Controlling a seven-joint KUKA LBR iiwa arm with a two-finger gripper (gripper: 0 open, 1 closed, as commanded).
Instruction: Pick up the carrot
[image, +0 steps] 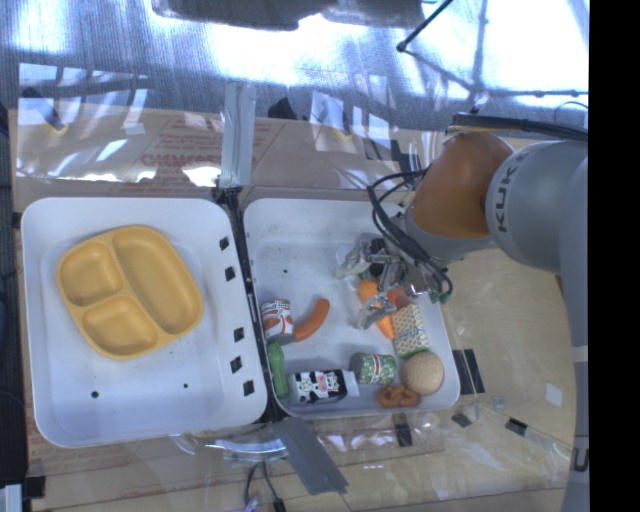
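The carrot (370, 292) is a small orange piece in the right bin (300, 230), towards its right side. More orange shows just below at its lower end (386, 326). My gripper (362, 290) hangs right over it, reaching in from the right under the orange-banded wrist. Its silver fingers (352, 265) stand spread, one above the carrot and one below, so the gripper is open. The carrot lies on the bin floor between them, partly hidden by the gripper's cables.
A patterned box (408, 330), bun (423, 372), pretzel (397, 397), green can (374, 368), black-and-white carton (322, 384), green item (277, 368), red-white can (277, 320) and sausage (312, 318) crowd the right bin's front. The left bin (60, 400) holds a yellow divided tray (128, 290).
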